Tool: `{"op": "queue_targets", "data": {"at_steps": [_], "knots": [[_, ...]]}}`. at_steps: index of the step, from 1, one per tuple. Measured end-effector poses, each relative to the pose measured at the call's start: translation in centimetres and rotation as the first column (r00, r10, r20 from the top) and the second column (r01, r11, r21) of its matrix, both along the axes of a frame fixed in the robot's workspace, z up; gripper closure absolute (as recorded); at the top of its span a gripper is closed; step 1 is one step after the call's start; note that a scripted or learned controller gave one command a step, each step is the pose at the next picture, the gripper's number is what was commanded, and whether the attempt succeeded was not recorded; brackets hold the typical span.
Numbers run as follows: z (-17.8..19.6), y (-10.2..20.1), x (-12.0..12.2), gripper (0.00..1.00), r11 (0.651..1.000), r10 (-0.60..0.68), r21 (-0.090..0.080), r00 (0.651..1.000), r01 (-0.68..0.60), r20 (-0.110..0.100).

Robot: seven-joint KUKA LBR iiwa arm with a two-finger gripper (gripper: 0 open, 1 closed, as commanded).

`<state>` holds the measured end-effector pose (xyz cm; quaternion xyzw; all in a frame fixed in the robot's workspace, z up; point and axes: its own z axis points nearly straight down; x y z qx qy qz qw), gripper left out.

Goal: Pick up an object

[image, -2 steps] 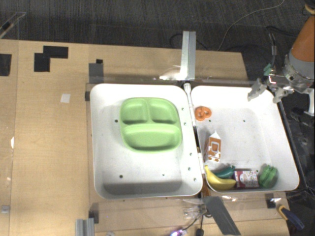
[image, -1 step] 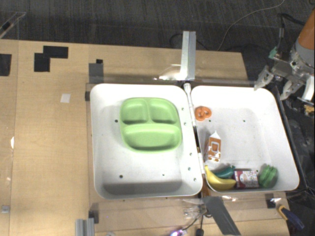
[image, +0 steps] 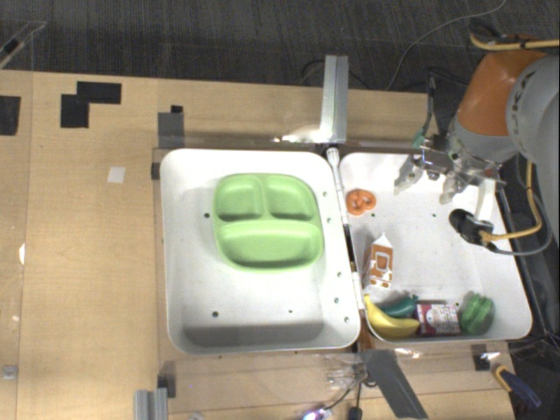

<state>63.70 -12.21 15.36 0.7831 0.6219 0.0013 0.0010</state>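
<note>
Wooden bench [image: 87, 261] carrying two shallow white bins side by side; positions below are given relative to the right bin [image: 507, 278]. Beyond its left wall sits the left bin [image: 188, 304], holding a green compartment tray [image: 267, 220]. The grey arm [image: 516, 103], with its orange band, enters over the right bin's far right corner. The pincer [image: 430, 178] hangs above the bin's far edge, its two fingers spread apart with nothing between them. Candidate objects lie along the bin's near wall: a yellow banana [image: 389, 322] in the near left corner, a dark bottle [image: 437, 317] lying flat just right of it, and a green object [image: 477, 311] farther right. A small orange-and-white carton [image: 379, 265] lies against the left wall, and an orange round item [image: 360, 201] sits by the far left corner. Risk: the nearest candidate, the orange item, lies close to the wall, so a descending finger may strike the rim; the clustered near-wall objects may shift or jam together.
</note>
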Motion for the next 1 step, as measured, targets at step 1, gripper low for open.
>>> {"op": "queue_targets", "data": {"at_steps": [1], "knots": [[0.52,1.18,2.06,0.0,0.939,0.345,-0.003,0.938,-0.345,0.004]]}}
